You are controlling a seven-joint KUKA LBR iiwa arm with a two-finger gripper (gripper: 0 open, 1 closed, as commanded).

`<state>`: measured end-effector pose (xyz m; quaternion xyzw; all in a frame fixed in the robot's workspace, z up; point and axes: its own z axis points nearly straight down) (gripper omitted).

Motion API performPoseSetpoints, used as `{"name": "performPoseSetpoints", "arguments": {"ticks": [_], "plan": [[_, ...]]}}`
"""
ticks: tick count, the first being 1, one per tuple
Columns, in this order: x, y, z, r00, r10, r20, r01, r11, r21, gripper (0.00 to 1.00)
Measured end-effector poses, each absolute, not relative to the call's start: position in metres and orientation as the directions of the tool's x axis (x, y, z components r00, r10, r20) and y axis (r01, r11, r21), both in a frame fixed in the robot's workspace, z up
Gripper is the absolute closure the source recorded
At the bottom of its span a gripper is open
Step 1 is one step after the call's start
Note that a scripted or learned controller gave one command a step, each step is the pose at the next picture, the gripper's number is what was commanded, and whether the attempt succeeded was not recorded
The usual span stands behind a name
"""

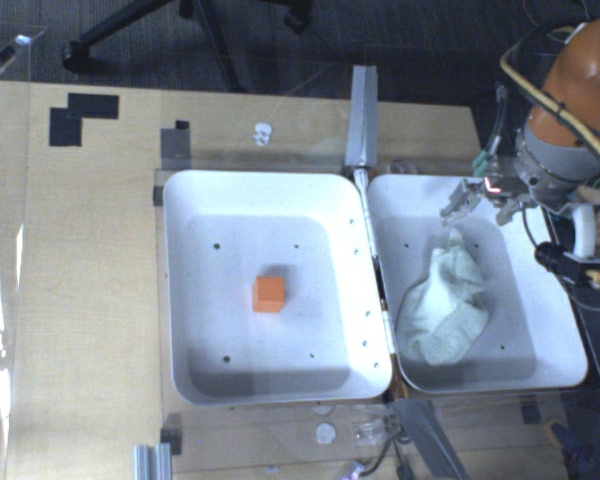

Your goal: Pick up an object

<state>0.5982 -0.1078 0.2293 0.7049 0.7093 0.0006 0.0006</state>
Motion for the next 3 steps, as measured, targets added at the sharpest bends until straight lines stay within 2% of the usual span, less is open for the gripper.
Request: {"name": "performPoseSetpoints", "arguments": {"ticks": [1, 2, 3], "plan": [[0.639, -0.127, 0.102, 0.015, 1.0, -0.001, 1.0, -0.015, 0.001, 0.0], [0.641, -0.125, 0.115, 0.013, 1.0, -0.001, 1.0, -0.013, 0.008, 1.0], [0.667, -0.049, 0.221, 0.019, 1.0, 0.0, 1.0, -0.019, 0.006, 1.0]]}}
